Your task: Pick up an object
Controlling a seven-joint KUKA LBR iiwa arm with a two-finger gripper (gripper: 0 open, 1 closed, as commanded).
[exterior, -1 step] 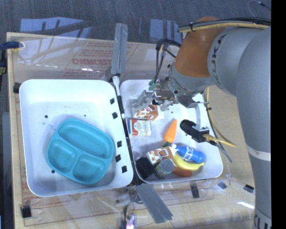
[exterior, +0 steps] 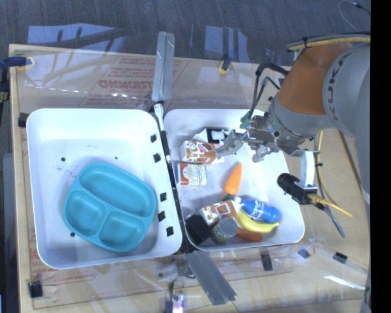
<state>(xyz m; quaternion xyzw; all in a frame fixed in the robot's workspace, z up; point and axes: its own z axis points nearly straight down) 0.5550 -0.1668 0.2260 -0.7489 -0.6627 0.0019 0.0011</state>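
Table (exterior: pixel 65 67): a tan surface under a clear sheet, carrying two shallow white bins side by side.
Left bin (exterior: pixel 45 126): holds one blue divided plate (exterior: pixel 109 205), lying flat toward its near side, with three compartments.
Right bin (exterior: pixel 293 230): holds a cluster of small things, most of them toward the near side.
Arm (exterior: pixel 326 87): grey with an orange band, reaching in from the right over the far right part of the right bin.
Claw (exterior: pixel 238 142): hangs over the far middle of the right bin, its fingers pointing left toward the cartons; nothing shows between them, and whether they stand wide or narrow I cannot tell.
Upper carton (exterior: pixel 199 152): a small brown and white box just left of the claw, near the bin's far left part.
Lower carton (exterior: pixel 191 173): a white and orange box lying just on the near side of the upper carton, by the divider between the bins.
Carrot (exterior: pixel 232 178): an orange piece in the middle of the right bin, on the near side of the claw and apart from it.
Banana (exterior: pixel 254 224): yellow, curved, at the near right of the bin, with a blue bottle (exterior: pixel 260 210) touching its far side.
Third carton (exterior: pixel 219 212): brown and white, just left of the banana.
Dark round things (exterior: pixel 199 229): at the near left corner of the right bin, one black, one grey beside it.
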